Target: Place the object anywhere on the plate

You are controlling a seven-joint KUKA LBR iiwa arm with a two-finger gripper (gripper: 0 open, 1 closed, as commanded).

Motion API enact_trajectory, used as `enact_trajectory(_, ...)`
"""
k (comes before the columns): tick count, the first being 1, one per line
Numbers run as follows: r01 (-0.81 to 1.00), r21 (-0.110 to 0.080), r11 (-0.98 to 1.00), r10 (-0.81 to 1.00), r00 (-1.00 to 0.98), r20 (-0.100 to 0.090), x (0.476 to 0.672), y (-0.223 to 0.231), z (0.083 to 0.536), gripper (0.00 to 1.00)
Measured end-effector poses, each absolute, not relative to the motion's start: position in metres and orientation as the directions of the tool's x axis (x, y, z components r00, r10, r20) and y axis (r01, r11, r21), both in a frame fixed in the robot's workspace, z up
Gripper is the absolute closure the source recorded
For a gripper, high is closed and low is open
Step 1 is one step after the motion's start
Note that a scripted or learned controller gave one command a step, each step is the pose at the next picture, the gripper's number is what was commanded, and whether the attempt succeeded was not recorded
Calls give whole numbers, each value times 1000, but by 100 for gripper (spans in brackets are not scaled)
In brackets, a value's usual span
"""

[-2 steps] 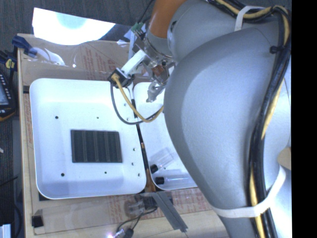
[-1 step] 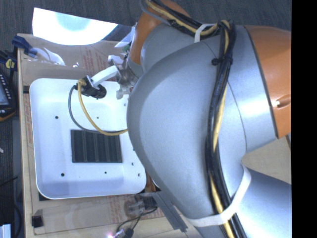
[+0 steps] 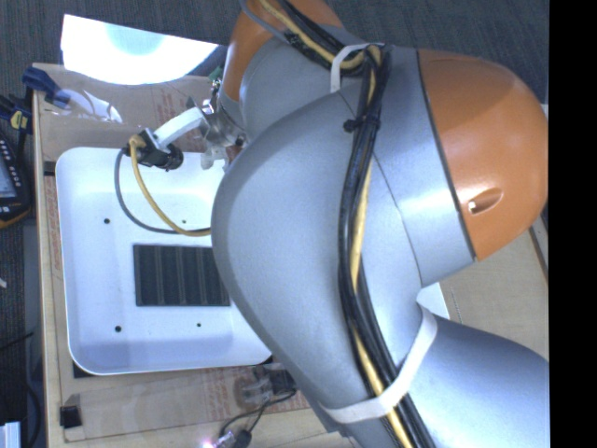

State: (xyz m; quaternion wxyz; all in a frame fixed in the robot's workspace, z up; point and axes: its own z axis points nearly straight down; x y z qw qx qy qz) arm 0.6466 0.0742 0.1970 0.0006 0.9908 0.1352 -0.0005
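Object's place could not be told: the grey-and-orange arm (image 3: 373,250) leaned over the shallow white plastic bin (image 3: 84,250) by the bench's left edge, hiding much; its hand (image 3: 213,143) gave no sign whether spread or pressed together.

The grey arm (image 3: 317,241) reaches in from the right and bulks large across the view, its orange joint cap (image 3: 485,157) behind and to the right of the tool. Black and yellow cables (image 3: 359,203) run along its links. The tool (image 3: 210,143) sits at the arm's far end, mostly hidden behind the wrist.
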Motion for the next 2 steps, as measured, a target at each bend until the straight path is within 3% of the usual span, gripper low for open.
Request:
enact_trajectory(1,509,-3,-861,509,861,-1,650,95,297,100)
enact_trajectory(2,590,-7,-807,590,807,-5,619,24,242,100)
